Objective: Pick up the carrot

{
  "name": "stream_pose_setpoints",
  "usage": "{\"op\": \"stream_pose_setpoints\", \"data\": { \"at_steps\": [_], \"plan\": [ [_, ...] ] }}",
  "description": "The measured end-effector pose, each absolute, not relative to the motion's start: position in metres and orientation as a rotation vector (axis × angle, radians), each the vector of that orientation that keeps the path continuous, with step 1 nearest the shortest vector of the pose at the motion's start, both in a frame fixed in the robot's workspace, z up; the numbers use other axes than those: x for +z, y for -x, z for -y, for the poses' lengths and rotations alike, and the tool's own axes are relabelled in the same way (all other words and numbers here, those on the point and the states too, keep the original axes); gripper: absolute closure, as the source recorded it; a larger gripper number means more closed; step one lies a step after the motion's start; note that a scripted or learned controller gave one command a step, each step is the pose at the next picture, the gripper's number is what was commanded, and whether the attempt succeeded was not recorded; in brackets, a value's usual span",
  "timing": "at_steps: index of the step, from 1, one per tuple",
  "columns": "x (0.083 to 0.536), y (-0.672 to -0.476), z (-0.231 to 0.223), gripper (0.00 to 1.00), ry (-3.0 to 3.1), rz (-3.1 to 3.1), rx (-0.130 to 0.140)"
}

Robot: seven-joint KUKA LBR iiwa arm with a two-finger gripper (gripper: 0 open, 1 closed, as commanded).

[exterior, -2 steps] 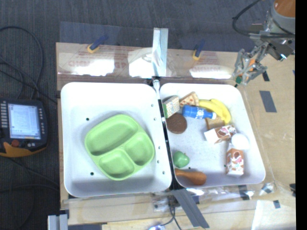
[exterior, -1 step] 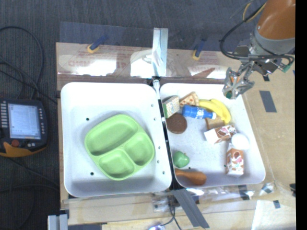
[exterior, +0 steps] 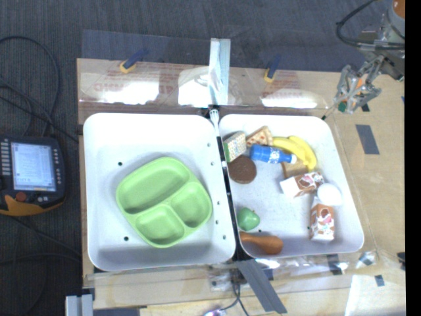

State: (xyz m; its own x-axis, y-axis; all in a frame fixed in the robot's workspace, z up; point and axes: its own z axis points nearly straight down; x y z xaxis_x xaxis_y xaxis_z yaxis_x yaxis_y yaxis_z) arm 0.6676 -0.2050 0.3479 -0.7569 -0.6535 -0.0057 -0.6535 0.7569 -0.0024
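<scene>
The carrot (exterior: 262, 243), orange-brown and stubby, lies along the front wall of the right bin (exterior: 342, 151), near its front-left corner. A small green fruit (exterior: 248, 219) sits just behind it. My gripper (exterior: 353, 102) hangs over the bench beyond the right bin's back-right corner, far from the carrot. Its fingers stand apart and nothing is between them.
The right bin also holds a banana (exterior: 299, 150), a blue bottle (exterior: 271, 155), a brown disc (exterior: 242, 170), a white ball (exterior: 328, 194) and several small cartons. A green divided plate (exterior: 164, 201) lies in the left bin (exterior: 105, 137). A pendant (exterior: 29, 174) rests at far left.
</scene>
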Motion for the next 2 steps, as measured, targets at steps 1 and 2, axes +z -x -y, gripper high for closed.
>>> {"op": "stream_pose_setpoints", "data": {
  "at_steps": [1,2],
  "plan": [
    [0.291,-0.669,0.222,1.00,1.530,-2.747,0.013],
    [0.313,-0.670,0.222,1.00,1.956,-2.454,0.008]
  ]
}}
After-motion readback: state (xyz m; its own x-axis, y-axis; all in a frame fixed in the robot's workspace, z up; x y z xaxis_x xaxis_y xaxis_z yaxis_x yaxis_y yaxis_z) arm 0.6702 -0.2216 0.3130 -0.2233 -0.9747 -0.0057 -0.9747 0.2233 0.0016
